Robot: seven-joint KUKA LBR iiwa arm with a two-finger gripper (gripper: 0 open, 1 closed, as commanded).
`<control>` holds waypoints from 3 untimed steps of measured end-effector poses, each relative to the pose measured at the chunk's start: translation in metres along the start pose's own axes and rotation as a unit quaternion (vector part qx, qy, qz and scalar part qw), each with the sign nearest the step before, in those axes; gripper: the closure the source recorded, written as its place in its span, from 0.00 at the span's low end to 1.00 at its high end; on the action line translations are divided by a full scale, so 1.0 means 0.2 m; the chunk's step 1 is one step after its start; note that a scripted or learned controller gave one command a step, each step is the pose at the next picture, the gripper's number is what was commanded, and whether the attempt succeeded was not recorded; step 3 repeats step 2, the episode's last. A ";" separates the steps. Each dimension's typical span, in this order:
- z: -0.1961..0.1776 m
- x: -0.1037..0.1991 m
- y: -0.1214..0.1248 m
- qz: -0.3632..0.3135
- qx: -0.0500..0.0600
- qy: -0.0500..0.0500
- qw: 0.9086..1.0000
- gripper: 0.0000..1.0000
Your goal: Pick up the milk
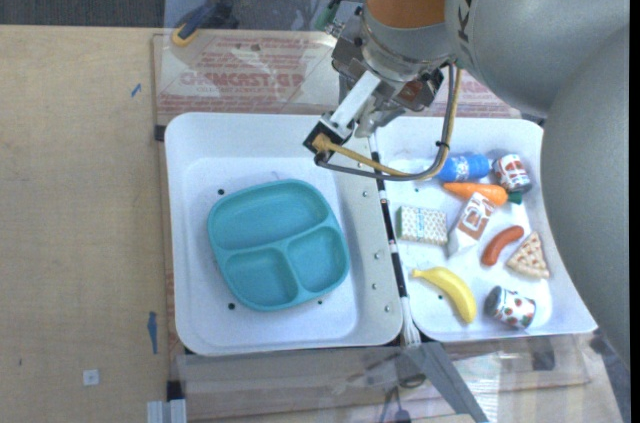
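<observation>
The milk (473, 217) is a small white carton with an orange-red top. It lies tilted in the middle of the right bin (560, 306), between a carrot (476, 193) and a sausage (501, 245). My gripper (403, 99) hangs over the back left corner of that bin, up and to the left of the milk and well apart from it. The grey arm with its orange band covers most of the gripper from above. I see nothing held in it.
Around the milk lie a blue bottle (466, 167), a red-and-white can (513, 172), a speckled cracker pack (423, 225), a pizza slice (528, 257), a banana (449, 291) and a spotted cup (511, 307). A teal divided plate (278, 243) sits in the left bin (190, 211).
</observation>
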State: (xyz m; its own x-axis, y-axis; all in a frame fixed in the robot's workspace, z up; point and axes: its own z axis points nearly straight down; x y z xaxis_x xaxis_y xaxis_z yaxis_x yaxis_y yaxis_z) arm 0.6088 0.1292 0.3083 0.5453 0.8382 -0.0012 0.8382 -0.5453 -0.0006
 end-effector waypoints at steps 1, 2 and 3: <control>0.27 0.43 0.00 0.009 0.000 0.000 1.000 1.00; -0.07 0.25 0.04 0.088 0.000 0.000 0.996 1.00; -0.07 0.25 0.04 0.088 0.000 0.000 0.996 1.00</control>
